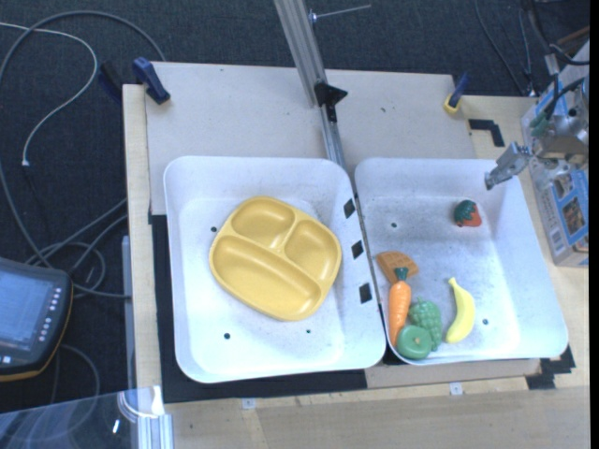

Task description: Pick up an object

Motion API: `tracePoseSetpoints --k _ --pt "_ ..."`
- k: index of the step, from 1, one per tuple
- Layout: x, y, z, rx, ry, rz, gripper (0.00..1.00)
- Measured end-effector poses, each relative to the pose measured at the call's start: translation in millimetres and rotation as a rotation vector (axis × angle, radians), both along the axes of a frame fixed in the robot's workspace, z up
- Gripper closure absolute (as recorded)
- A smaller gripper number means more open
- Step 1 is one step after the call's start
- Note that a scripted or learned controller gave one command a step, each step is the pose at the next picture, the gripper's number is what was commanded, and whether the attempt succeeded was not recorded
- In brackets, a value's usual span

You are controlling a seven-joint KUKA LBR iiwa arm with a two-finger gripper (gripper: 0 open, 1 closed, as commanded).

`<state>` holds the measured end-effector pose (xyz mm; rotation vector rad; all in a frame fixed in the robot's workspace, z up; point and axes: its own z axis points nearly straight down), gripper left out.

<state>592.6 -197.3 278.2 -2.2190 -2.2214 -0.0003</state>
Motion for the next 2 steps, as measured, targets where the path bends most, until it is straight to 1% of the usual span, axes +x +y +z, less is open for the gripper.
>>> tracePoseSetpoints --k 1,2 --pt "0.0 0.0 0.0 0.0 0.0 0.001 0.0" --pt "-7.6 -5.0 -46.8 0.0 0.005 -0.002 0.0"
